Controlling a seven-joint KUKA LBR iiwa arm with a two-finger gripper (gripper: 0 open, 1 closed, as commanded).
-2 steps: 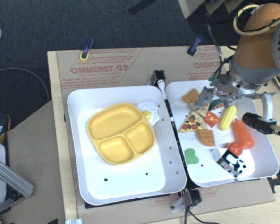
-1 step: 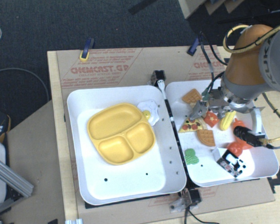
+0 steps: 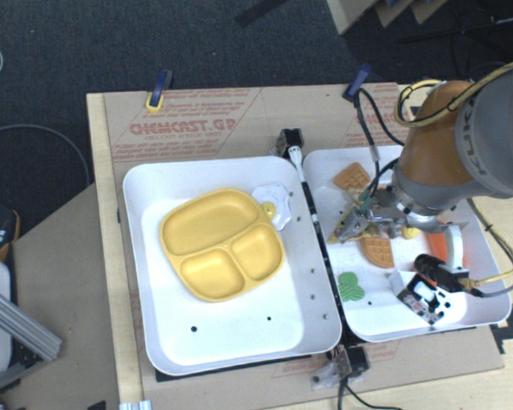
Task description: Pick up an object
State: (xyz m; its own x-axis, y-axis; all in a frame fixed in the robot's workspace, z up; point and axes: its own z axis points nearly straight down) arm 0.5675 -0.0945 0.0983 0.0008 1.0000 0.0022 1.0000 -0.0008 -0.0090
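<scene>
The tan waffle-patterned toy piece (image 3: 378, 252) is seen just beneath the metal two-finger gripper (image 3: 355, 222) in the right shallow white bin (image 3: 480, 316); its grip cannot be told.

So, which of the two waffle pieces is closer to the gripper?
The lower waffle piece, just below the gripper. The other waffle piece lies farther up the right bin.
</scene>
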